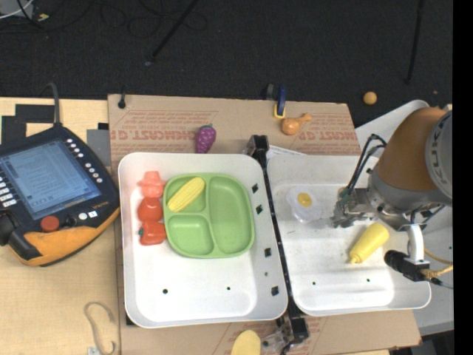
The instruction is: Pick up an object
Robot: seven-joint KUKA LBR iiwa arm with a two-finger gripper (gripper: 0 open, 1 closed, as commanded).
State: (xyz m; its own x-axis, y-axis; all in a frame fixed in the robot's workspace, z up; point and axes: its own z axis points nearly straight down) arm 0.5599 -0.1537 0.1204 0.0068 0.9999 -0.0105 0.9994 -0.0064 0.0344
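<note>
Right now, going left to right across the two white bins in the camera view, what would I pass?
Red toy figure → yellow corn cob on the green divided plate → clear lid with yellow centre → yellow bottle.

I see right bin (325,298): lower half of floor open | yellow bottle (368,242) and clear fried-egg piece (304,202) crowd mid-frame right, close by the hand (344,214) | left bin (148,294): green tray (222,220) and red figure (151,209) block the upper part, bottom strip open
</note>
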